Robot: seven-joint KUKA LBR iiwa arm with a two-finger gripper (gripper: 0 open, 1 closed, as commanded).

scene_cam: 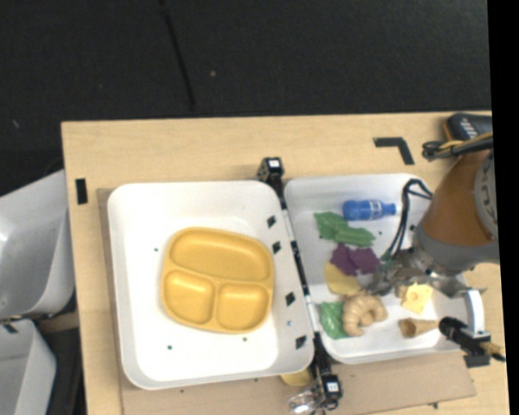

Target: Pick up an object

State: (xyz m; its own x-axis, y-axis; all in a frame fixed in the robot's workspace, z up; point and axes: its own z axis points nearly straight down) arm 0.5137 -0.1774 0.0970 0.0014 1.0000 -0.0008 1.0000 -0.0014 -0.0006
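Gripper (393, 278) hangs low in right bin (336, 350); croissant (362, 312) lies just near-left of it; jaw state unreadable.

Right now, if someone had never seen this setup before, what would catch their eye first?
Probably the yellow divided plate, lying alone in the left bin. Next comes the bright clutter in the right bin: a blue bottle at the far side, green leafy pieces, a purple toy and a tan croissant. The gripper reaches in from the right, low over that pile.
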